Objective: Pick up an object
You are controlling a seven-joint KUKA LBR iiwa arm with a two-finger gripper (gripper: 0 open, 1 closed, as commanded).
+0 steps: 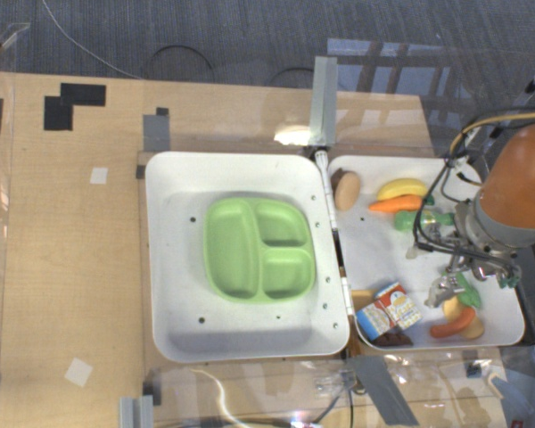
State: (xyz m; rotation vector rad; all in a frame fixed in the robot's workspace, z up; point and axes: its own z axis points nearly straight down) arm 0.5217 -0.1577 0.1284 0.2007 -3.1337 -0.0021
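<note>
My grey arm with its orange band (pixel 522 185) comes in from the right and bends down over the right white bin (pixel 374 239), the wrist tilted toward the near right part of it. My metal two-finger gripper (pixel 448 285) hangs low above a cluster of toy food there; its tips are tangled with cables and clutter, and I cannot tell whether it is released or clenched, nor whether anything sits in it.

Just beneath and near of the gripper lie a red-orange plastic chilli-shaped piece (pixel 455 325) and a small yellow rounded piece (pixel 452 308), touching each other. To their left rests a blue and white printed carton (pixel 389 309). At the far side of this bin lie a yellow plastic banana (pixel 401 188), an orange plastic carrot (pixel 396 205) just beside it, and a tan oval potato-like piece (pixel 346 190) near the dividing wall.

The left white bin (pixel 174 266) holds a light green plastic tray with three compartments (pixel 257 248), lying flat in its middle.
</note>
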